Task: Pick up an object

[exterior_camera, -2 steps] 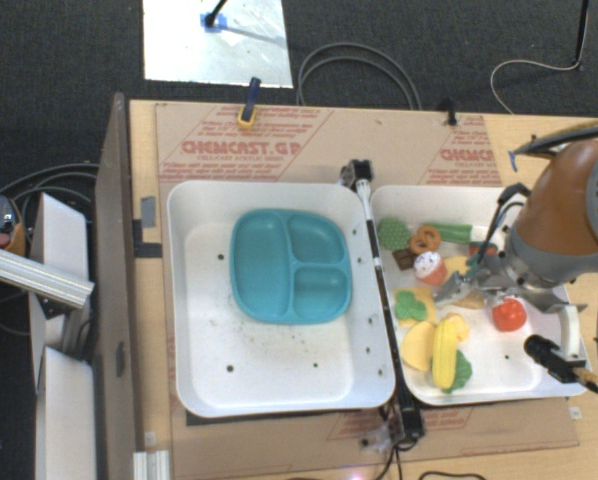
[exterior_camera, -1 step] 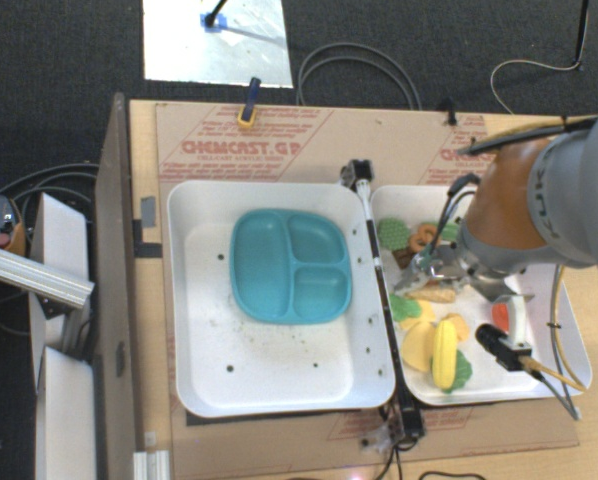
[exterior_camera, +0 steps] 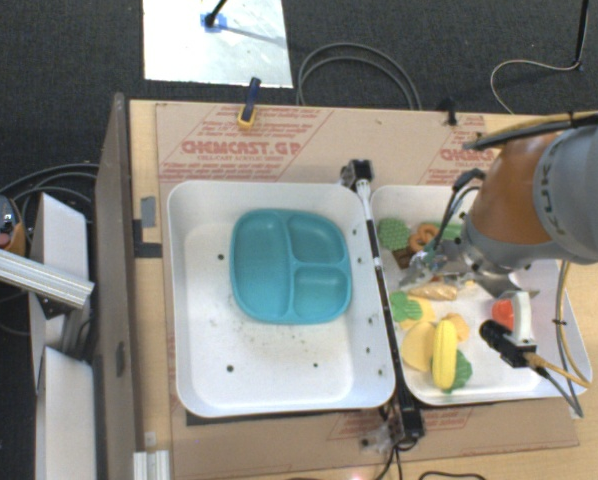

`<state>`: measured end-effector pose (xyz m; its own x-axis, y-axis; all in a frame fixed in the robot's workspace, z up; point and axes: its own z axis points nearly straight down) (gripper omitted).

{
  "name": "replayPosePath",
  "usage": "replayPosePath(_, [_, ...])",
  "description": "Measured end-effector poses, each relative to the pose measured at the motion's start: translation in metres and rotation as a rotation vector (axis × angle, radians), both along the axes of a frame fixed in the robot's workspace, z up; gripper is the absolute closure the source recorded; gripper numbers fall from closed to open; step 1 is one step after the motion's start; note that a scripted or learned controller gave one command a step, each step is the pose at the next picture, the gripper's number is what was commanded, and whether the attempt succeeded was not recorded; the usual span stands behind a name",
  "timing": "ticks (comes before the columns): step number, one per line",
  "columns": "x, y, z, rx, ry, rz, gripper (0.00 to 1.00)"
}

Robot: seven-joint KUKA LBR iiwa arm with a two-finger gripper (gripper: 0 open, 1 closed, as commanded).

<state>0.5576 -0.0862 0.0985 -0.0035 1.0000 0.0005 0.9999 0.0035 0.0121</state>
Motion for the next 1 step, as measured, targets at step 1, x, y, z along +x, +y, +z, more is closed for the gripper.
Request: replayPosePath(1, [0.0148, 0.0676, 0.0917, 0.002, 0.001, 0.009, 1.0])
